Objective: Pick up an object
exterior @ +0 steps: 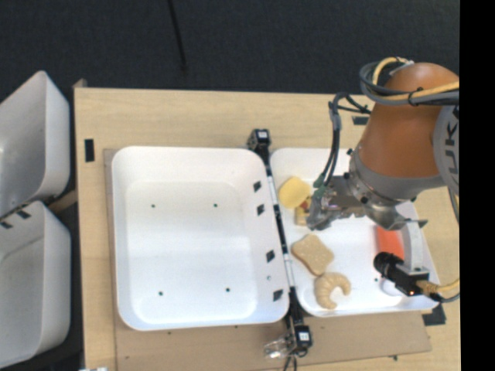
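**Gripper low among toy food in the right bin**

A yellow round piece [293, 192], a toast-like slice [312, 253] and a croissant-shaped piece [332, 288] lie along the left side of the right bin [363, 304]; an orange-red item [389, 242] lies further right. The gripper [321, 207] sits just beside the yellow piece; whether the fingers are open or closed cannot be told. The left bin [193, 238] adjoins on the wooden surface [93, 230].
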